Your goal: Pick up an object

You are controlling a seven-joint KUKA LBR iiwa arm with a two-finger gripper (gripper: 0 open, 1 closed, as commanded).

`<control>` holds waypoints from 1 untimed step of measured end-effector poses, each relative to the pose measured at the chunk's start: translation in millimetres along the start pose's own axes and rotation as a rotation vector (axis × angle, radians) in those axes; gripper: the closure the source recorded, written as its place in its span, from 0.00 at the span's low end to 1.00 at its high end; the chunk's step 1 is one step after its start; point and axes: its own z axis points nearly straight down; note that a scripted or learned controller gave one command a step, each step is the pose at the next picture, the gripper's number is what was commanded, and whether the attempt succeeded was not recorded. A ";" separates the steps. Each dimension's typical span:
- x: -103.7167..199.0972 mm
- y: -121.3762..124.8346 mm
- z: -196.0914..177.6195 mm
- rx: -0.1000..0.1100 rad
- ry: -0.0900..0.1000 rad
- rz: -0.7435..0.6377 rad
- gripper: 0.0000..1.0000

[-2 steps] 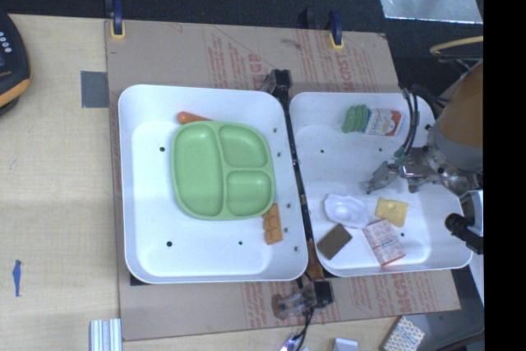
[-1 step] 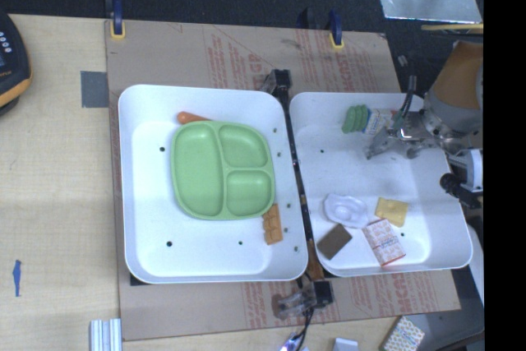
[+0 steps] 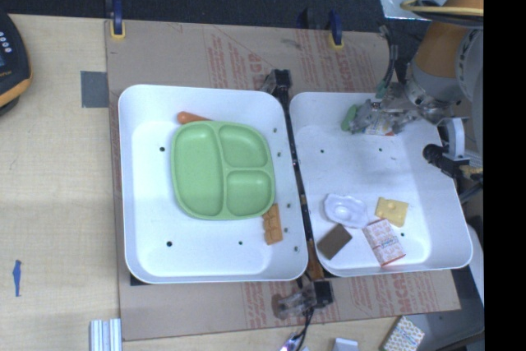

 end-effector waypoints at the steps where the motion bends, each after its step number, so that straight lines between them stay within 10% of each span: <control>1: -27.5 -1.3 -85.5 -0.003 -0.003 0.005 0.00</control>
